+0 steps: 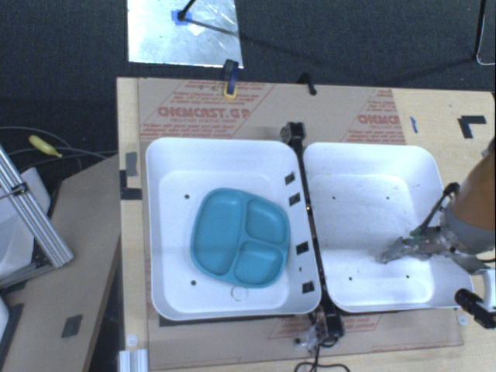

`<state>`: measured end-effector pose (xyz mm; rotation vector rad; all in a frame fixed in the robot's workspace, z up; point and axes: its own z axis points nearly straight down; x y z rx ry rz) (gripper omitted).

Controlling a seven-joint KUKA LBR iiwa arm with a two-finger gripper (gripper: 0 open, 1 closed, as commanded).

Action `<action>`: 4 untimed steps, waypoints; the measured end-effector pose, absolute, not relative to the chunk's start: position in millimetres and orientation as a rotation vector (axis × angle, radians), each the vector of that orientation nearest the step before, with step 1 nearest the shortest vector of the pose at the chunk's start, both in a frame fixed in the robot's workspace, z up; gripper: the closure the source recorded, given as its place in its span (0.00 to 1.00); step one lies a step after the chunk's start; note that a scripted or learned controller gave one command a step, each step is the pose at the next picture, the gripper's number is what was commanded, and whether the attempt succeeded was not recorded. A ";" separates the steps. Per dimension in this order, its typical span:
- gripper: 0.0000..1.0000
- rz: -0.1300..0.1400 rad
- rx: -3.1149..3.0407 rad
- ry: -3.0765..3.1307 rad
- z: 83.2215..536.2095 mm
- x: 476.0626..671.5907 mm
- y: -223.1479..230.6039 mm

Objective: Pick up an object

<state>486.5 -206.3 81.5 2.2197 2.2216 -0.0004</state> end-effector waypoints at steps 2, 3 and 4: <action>0.00 -0.001 2.220 2.221 80.6 486.2 -206.3; 0.00 0.003 2.213 2.222 137.4 487.6 -206.9; 0.00 0.000 2.220 2.222 82.3 486.5 -206.2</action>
